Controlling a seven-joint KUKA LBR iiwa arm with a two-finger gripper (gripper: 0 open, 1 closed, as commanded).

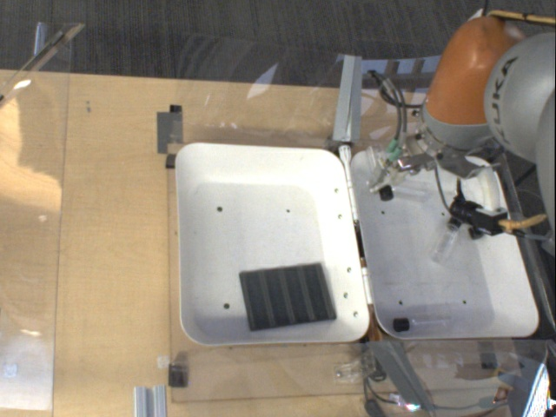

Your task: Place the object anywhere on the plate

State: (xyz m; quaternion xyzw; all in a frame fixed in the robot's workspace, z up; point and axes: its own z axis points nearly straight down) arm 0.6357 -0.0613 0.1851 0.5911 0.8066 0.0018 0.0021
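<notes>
Camera view, slanted from above: object not positively identified. Best candidate is a small dark piece point(385, 195) on the floor of the right bin point(486, 311), near its back left corner and right at the tip of my pincer point(384, 179). I cannot tell whether it is a separate thing or part of the tool. A second dark bit point(400, 324) lies by the same bin's front rim, well apart from me. The plate point(287, 295), a dark ribbed slab, lies flat in the front right part of the left bin point(261, 150), with nothing on it. Step in hand, as I judge it: securing the object, carry not yet begun. To do it well: seat low and square over the piece before closing, lift clear of the rims between the two bins, cross over to the plate, and set down near the slab's middle, since the ribs may let a small piece roll. Pincer state: cannot tell whether wide or narrow, and nothing visibly held. Pose: arm point(512, 94) in from the right, orange band point(465, 68) above the right bin's back edge, wrist angled down and left, pincer low in that corner. Both bins sit on the counter point(104, 259).
</notes>
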